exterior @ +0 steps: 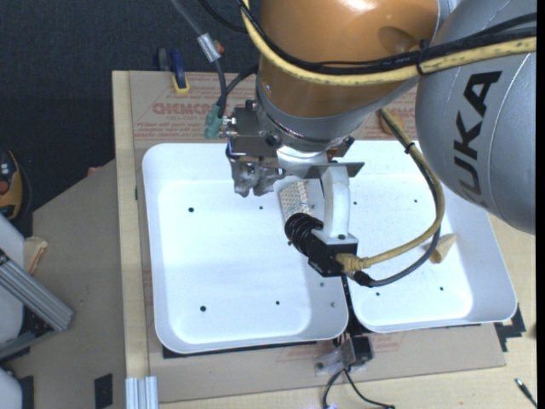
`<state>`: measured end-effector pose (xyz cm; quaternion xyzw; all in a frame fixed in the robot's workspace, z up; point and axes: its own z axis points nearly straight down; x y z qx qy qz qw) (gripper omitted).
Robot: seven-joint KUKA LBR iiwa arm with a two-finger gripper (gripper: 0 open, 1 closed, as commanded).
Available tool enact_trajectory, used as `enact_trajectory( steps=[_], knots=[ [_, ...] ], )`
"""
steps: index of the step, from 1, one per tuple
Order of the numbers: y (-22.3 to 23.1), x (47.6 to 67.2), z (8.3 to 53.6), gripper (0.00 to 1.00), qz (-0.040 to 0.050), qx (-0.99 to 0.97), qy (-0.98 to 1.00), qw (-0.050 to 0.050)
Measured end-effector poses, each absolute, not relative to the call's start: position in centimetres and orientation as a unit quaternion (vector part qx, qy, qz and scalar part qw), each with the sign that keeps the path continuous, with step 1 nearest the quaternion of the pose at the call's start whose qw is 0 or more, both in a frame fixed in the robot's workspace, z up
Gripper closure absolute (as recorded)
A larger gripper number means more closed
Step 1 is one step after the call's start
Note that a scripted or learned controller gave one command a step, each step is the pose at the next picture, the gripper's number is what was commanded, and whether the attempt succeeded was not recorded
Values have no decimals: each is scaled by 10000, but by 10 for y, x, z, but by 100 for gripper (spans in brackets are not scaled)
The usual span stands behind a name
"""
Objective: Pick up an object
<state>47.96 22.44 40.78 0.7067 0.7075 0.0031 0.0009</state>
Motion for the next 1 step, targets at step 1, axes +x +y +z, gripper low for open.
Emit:
enact_trajectory(
  steps=[1],
  knots=[
    [224, 477, 306, 100, -64, 7074, 7068, -24]
  ],
)
